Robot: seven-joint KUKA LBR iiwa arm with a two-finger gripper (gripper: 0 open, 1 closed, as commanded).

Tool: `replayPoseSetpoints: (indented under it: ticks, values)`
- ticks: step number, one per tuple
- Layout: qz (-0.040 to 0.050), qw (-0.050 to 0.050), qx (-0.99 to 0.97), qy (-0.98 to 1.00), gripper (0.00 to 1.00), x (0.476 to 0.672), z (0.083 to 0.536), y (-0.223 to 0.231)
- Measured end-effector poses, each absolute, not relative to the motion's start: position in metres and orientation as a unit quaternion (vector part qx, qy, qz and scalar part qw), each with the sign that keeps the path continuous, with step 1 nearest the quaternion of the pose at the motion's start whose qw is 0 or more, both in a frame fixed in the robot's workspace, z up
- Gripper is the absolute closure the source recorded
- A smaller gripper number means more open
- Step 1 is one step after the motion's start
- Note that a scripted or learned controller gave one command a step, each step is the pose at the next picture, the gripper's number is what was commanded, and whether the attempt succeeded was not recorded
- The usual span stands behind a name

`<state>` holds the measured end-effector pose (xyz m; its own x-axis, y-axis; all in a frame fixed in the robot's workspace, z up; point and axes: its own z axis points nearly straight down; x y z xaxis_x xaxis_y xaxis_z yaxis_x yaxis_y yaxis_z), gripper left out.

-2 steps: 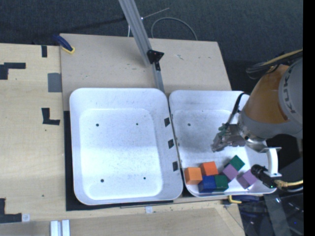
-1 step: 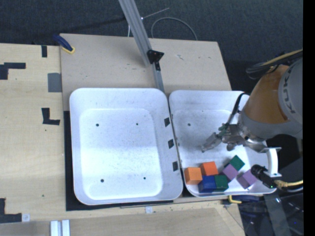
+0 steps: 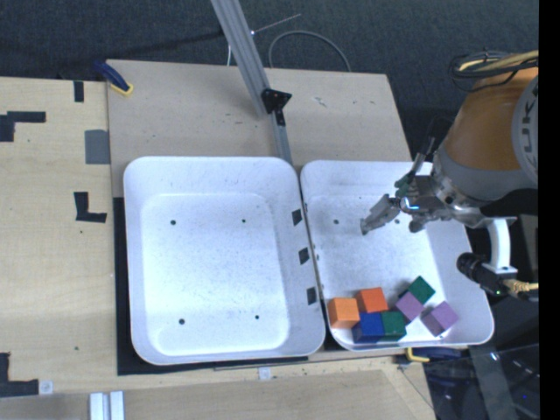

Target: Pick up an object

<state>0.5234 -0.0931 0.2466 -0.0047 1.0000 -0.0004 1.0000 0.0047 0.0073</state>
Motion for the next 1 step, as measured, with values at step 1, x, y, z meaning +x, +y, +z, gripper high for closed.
replayPoseSetpoints:
  ticks: [1]
  values:
    - [0.0007, 0.004, 0.709, 0.706, 0.00, 0.4962, 0.3569, -0.1814]
